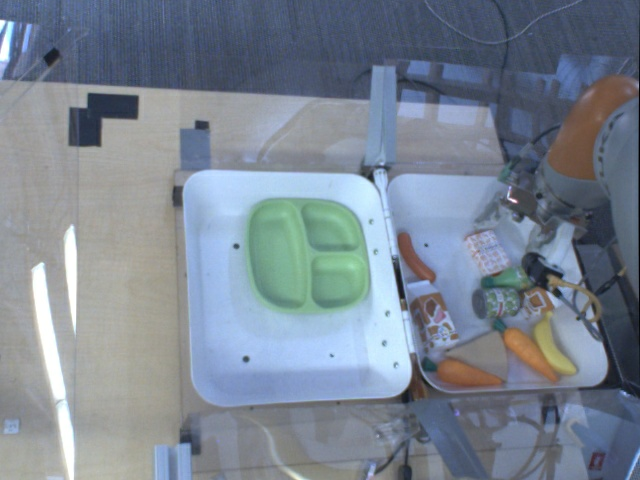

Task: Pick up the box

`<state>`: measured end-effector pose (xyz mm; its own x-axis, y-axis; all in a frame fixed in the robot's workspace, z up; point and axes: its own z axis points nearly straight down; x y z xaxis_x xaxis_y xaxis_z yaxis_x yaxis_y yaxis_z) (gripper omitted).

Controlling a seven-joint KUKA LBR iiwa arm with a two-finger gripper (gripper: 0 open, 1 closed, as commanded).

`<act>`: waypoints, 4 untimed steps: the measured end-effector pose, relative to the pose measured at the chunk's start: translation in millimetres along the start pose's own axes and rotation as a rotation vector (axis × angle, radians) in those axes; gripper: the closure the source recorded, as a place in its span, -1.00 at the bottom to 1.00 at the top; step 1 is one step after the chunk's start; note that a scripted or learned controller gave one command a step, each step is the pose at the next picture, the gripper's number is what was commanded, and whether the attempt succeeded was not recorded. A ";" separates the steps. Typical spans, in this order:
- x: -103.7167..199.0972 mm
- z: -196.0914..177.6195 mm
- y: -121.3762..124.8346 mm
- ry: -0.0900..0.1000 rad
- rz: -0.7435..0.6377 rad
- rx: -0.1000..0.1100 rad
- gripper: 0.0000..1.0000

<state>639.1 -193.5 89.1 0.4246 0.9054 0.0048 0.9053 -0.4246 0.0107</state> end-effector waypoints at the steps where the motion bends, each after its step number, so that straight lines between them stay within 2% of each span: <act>1: 10.6 1.8 -17.1 -0.002 0.004 0.004 -1.00; 2: 12.6 -11.2 -14.8 0.002 0.003 -0.003 1.00; 3: 12.4 -11.2 -14.8 0.002 0.003 -0.003 -1.00; 4: 15.2 -64.4 -11.2 -0.002 -0.043 0.004 -1.00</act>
